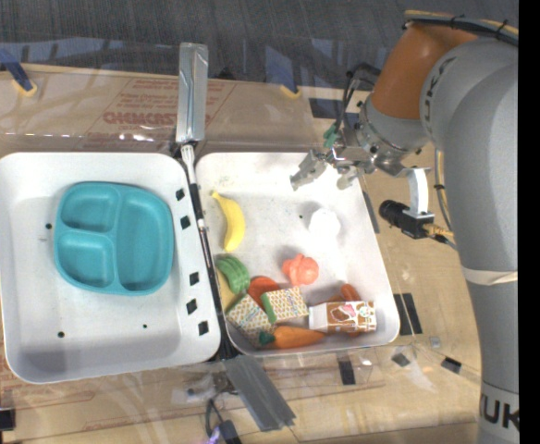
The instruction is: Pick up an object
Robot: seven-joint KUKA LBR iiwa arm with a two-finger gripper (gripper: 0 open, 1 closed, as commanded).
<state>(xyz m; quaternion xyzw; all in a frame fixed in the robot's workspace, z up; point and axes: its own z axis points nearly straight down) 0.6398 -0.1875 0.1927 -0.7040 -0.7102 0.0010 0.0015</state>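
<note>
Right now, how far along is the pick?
Done: nothing looks picked yet. In hand: the gripper hangs open with nothing between its fingers over the right bin's far end. Left: the banana, tomato, carrot and carton all lie in the bin.

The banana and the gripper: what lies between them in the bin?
Bare white floor of the right bin lies between banana and gripper, seen from above.

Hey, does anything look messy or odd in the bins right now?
Somewhat. The toy food is heaped in the near corner of the right bin, with the carton on its side against the carrot. The banana lies apart. The plate sits flat in the left bin.
</note>
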